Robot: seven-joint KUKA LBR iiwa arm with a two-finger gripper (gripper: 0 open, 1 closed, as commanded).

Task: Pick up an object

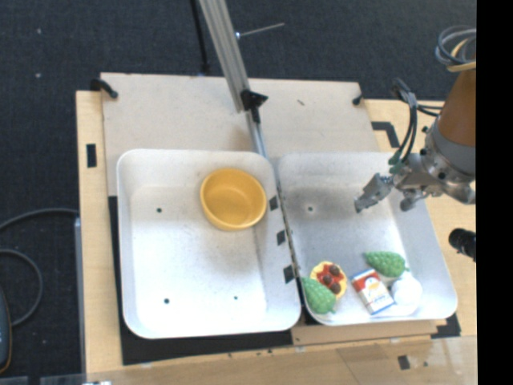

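The grey metal jaws (389, 192) hang spread open, holding nothing, above the bare upper part of the right shallow white bin (337, 215). The toys sit close together at its near end: a small red and white box (373, 289), a bumpy green toy (385, 262), a white ball (406, 292). To pick well, the arm should drop straight onto one toy, the jaws going on either side. The box's writing is too small to read.
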